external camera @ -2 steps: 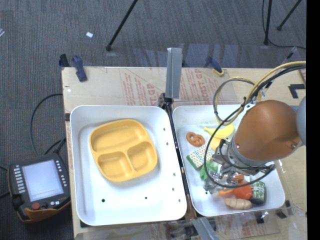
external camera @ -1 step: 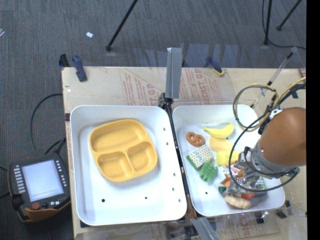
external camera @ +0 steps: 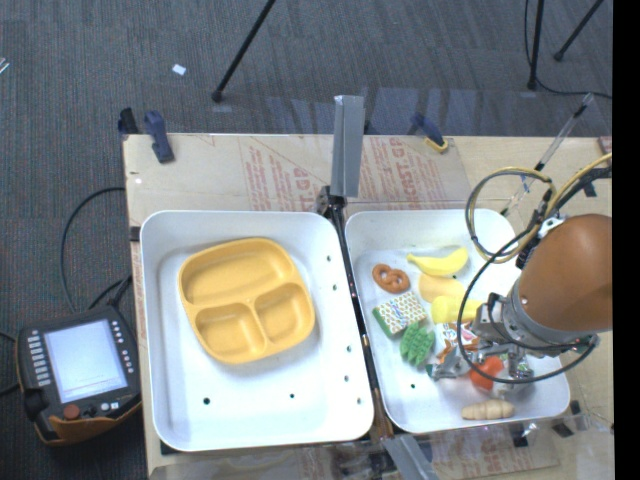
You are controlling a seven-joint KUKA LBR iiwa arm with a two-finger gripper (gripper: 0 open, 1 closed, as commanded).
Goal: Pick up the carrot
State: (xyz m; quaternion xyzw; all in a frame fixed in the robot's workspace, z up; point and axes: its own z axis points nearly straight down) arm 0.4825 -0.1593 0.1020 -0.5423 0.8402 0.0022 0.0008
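The carrot point(external camera: 488, 372) shows as a small orange-red piece low in the right bin point(external camera: 400, 408), near its front right corner. My gripper point(external camera: 482, 368) is down in that bin right over it, under the arm's orange band point(external camera: 565, 273). Its fingers point(external camera: 446, 366) stand apart on either side of the carrot, open. The wrist hides most of the carrot.
Around the gripper lie a croissant point(external camera: 487, 409), green leafy toy point(external camera: 417, 343), green-white packet point(external camera: 400, 313), pretzel point(external camera: 391, 277), banana point(external camera: 440, 262) and a yellow piece point(external camera: 445, 293). The left bin point(external camera: 160, 388) holds a yellow divided plate point(external camera: 247, 298). Cables point(external camera: 500, 218) loop above the wrist.
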